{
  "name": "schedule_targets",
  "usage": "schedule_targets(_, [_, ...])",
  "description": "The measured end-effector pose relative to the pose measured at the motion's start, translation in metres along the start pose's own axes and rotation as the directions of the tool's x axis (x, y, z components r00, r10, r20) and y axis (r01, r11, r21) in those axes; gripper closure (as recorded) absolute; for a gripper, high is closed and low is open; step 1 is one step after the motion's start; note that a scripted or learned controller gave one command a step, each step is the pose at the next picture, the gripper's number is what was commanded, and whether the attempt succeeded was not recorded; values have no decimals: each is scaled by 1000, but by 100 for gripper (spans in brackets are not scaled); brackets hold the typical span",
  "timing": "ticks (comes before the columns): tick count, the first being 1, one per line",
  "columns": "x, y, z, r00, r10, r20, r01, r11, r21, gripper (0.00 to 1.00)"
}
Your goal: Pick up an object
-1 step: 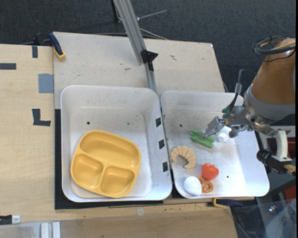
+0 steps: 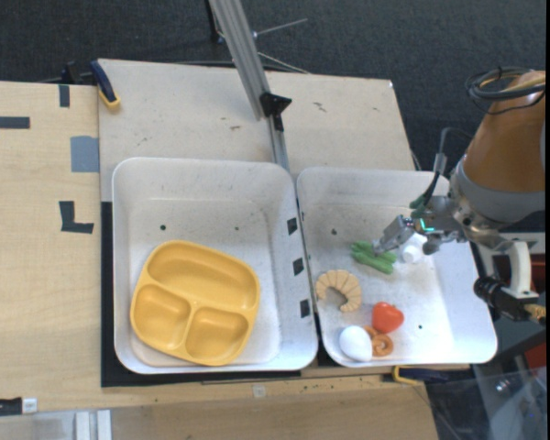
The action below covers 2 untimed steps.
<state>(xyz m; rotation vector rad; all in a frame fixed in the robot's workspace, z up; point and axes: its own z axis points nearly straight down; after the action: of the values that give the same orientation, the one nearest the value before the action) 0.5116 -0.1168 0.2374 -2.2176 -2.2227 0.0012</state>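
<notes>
Two white bins [image 2: 298,191]: left holds one yellow divided plate [image 2: 195,301]; right holds one croissant [image 2: 339,289], tomato [image 2: 387,317], egg [image 2: 355,342], green vegetable [image 2: 373,258]. Lowered gripper [image 2: 399,238], jaw state indiscernible.

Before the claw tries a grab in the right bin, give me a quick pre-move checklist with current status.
1. Claw over the right bin: ok.
2. Green object right beside the claw: ok.
3. Object gripped: cannot tell.
4. Croissant, red object and white egg apart from the green object: ok.
5. Yellow tray in the left bin, away from the arm: ok.
</notes>
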Motion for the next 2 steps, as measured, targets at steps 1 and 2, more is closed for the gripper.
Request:
schedule_targets(1, [6,4,46,1000,1,0,-1,1000,4,0])
schedule_targets(2, [5,12,102,1000,1,0,-1,1000,5,0])
